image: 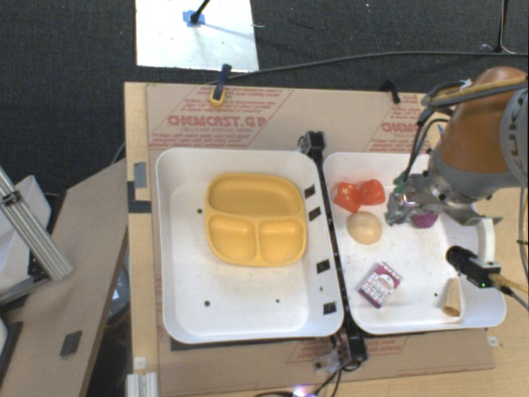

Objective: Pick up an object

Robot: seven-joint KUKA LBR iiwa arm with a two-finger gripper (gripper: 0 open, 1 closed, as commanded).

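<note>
1. White plastic forms the two shallow bins we look down on: the left bin [178, 304] and the right bin [413, 304], set side by side on a brown board printed with red lettering [216, 121].
2. We see a yellow divided tray [254, 219] lying flat in the middle of the left bin, with one long compartment at the far side and two smaller ones at the near side.
3. We find several loose objects in the right bin. A red crumpled item [359, 193] lies near the bin's far left corner, and a pale round object [364, 227] sits just in front of it.
4. We note a small purple and white packet [379, 284] lying tilted toward the near side of the right bin, and a tan cone-shaped piece [452, 297] near the near right corner.
5. We see the grey arm [483, 131] coming in from the right, its gripper [402, 206] low over the far part of the right bin, just right of the red item and the pale round object.
6. We make out a purple object [425, 218] just beside the gripper, partly hidden by it.
7. We cannot tell how far the gripper is opened, nor whether it has hold of anything.
</note>
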